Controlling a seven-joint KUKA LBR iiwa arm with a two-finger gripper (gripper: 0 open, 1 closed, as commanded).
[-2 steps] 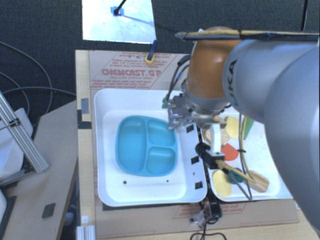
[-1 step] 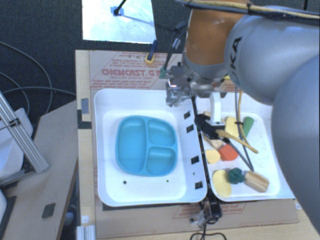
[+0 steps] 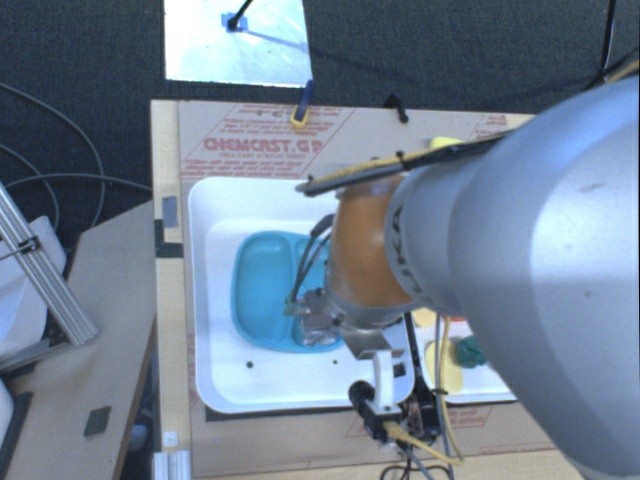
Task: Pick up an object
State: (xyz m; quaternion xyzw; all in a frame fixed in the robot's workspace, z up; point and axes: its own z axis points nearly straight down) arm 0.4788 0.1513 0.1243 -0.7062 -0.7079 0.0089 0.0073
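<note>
From the overhead camera I see the arm (image 3: 520, 258) sweeping in from the right and taking up most of that side, its grey casing very close to the lens and its orange band (image 3: 365, 253) just above the wrist. The pincer (image 3: 318, 326) hangs over the left white bin (image 3: 215, 298), right at the lower right edge of a blue dish (image 3: 262, 288) that lies flat on the bin floor. It seems to touch or nearly touch that edge, but the wrist and cables block my line of sight, so I cannot tell how the pincer is set, nor whether anything is in it.

The blue dish sits in the middle of the left bin, toward its near side. In the right bin, mostly covered by the arm, I make out a yellow object (image 3: 447, 365) and a small green one (image 3: 468, 351) just beside each other.

The bins rest on a cardboard sheet (image 3: 260, 138) with red print, laid on the counter (image 3: 110, 268).
</note>
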